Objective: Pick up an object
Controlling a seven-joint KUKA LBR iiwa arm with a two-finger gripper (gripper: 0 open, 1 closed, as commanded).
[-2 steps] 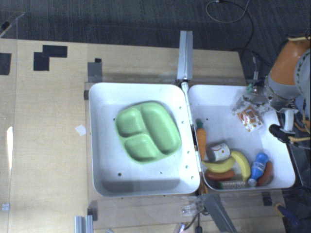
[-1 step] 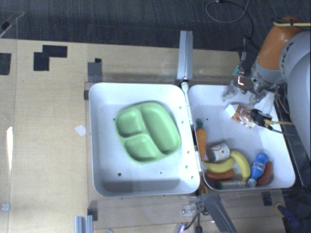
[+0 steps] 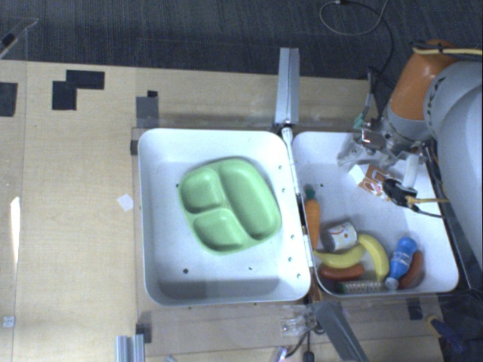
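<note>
Right bin [image 3: 332, 161], fingers [image 3: 371, 151] indistinct.

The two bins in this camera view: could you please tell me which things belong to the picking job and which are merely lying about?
Belong to the job:
gripper
right bin
carrot
can
banana
blue bottle

Lying about:
left bin
green divided plate
black cable
</note>
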